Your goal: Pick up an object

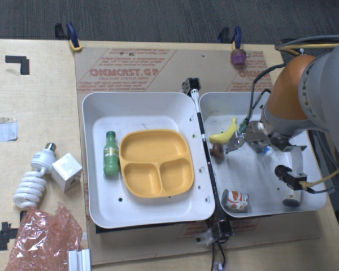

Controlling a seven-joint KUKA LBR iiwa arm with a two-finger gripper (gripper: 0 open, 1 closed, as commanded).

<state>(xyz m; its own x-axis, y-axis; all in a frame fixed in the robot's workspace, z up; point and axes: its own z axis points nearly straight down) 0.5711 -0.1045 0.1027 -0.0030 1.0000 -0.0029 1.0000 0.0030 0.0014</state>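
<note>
Behind the tool (235, 144) – banana (224, 132), partly hidden

The brown sheet (130, 66) under the bins carries red printing. Along its far edge, beyond the left bin (96, 151), the large letters read roughly "CHEMCAST G P", with smaller lines beneath too fine to read. More red print near the sheet's far right corner is too blurred to read.

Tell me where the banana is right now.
The banana lies in the right bin, near its left wall, just left of the gripper.
</note>
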